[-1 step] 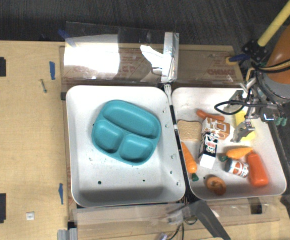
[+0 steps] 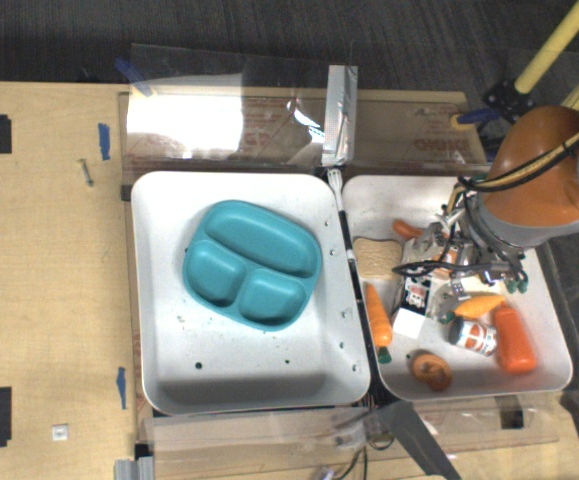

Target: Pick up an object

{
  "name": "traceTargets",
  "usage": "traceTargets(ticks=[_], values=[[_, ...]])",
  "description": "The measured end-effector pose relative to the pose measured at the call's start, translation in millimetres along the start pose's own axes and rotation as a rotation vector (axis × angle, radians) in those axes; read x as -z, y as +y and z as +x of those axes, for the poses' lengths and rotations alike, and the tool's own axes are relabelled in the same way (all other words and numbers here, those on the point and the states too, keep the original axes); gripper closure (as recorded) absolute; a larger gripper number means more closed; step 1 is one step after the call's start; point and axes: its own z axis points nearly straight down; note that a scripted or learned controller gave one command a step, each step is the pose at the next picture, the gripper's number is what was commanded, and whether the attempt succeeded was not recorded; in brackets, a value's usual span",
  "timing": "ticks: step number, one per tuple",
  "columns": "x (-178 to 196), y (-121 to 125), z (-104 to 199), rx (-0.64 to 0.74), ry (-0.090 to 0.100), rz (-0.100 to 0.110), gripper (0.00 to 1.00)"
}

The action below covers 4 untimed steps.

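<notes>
Metal hand (image 2: 447, 273) among smooth plastic carrots (image 2: 379, 315); finger spread seemingly hidden, cannot tell.

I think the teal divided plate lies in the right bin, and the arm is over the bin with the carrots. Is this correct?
Not quite. The camera view shows the teal divided plate in the left bin, not the right one. The rest holds: the arm is over the right bin, which holds the carrots.

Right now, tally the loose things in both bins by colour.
Teal: 1, the tray in the left bin.
Orange: 3 in the right bin: carrot, orange block, orange piece.
Brown: 1, the round fruit.
Red and white: 1, the can.
Total: 6 that I can tell apart; more lie hidden under the claw.
</notes>
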Motion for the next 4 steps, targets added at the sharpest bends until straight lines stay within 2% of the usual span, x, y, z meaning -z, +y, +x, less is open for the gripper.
traceTargets(ticks=[1,2,3,4], values=[[-19.9,6.3,43.8,-0.157,0.005,-0.002,0.00],[-14.6,33.3,54.4,-0.178,0.027,-0.004,0.00],[-24.9,16.2,24.1,-0.346,0.024,-0.003,0.00],[65.8,-24.2,-51.7,-0.410,0.021,-0.001,0.00]])
